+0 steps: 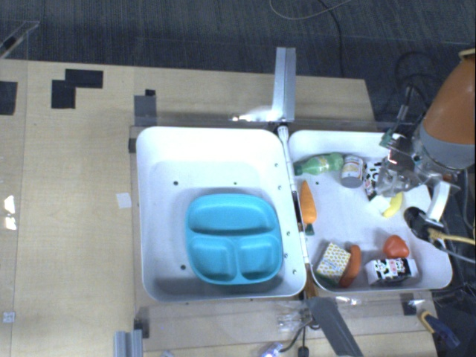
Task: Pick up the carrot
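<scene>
The carrot point(306, 201) is a short orange stick lying lengthwise against the left wall of the right bin point(349, 218), just past the divider. My gripper point(392, 175) hangs over the right part of that bin, well to the right of the carrot and apart from it. It sits close above a black-and-white patterned item point(371, 179) and a small yellow piece point(392, 204). The grey wrist and orange band point(452, 110) rise behind it.
A green bottle point(320, 163) and a small can point(351, 171) lie behind the carrot. A checkered yellow box point(333, 259), a red sausage point(352, 265), a red lump point(396, 245) and a cow-print carton point(390, 271) fill the front. The left bin point(160, 199) holds a blue divided tray point(234, 236).
</scene>
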{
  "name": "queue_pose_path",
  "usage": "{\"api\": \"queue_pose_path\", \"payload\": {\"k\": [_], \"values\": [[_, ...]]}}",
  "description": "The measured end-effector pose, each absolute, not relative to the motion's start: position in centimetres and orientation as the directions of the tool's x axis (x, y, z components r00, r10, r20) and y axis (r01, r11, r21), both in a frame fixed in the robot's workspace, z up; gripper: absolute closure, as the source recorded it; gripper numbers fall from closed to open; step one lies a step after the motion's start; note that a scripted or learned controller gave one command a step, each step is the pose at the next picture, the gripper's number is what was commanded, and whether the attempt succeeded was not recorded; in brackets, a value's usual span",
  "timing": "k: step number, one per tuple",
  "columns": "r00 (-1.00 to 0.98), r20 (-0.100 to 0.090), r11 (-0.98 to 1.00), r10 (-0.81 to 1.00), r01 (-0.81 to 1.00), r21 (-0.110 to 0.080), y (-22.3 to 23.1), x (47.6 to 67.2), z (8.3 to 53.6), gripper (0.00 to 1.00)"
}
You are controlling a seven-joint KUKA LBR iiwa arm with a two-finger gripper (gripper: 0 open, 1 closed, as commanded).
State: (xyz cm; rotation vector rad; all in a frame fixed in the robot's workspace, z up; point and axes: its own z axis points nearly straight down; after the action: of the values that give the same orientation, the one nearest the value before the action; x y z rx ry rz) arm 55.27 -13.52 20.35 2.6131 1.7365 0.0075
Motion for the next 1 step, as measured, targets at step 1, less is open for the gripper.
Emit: {"api": "queue_pose_path", "payload": {"k": [1], "values": [[0.433, 0.001, -0.433, 0.901, 0.901, 0.006, -17.69, 57.03, 28.16, 1.00]]}}
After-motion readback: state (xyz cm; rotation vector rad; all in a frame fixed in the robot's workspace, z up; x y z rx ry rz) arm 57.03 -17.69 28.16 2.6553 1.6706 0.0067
